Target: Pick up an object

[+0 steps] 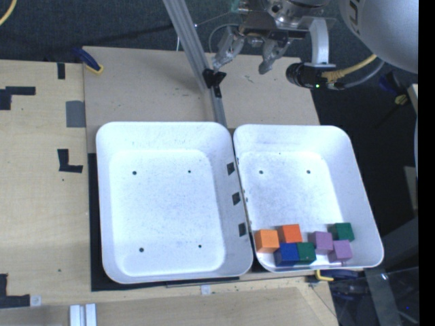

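Seven blocks are crowding the right bin's near wall; I'm bringing the spread, empty hand down over the orange one.

Two white speckled bins, the left bin and the right bin, sit on a tan bench, the right one showing two orange blocks, a blue block, two green blocks and two purple blocks.
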`<state>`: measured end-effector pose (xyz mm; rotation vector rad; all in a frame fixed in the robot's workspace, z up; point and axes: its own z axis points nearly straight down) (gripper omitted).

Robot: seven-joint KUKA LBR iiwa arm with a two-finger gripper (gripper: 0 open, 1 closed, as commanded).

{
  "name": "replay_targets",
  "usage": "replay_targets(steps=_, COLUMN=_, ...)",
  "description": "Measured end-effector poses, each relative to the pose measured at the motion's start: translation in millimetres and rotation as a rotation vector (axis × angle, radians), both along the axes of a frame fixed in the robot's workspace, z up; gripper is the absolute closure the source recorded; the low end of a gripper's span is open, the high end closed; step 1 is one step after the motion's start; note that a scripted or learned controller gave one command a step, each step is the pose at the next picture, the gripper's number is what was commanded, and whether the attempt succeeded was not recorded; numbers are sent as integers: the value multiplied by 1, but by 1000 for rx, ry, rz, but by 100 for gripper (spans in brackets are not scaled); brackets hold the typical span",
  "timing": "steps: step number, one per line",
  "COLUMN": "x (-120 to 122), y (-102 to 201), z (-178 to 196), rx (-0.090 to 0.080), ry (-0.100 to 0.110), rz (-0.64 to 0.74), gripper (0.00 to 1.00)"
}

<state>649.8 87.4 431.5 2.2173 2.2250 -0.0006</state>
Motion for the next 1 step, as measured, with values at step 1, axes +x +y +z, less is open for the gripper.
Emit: replay_targets(steps=1, x=-20, y=-45, z=26, rx=-1, ry=-2, rz=-6, gripper=0)
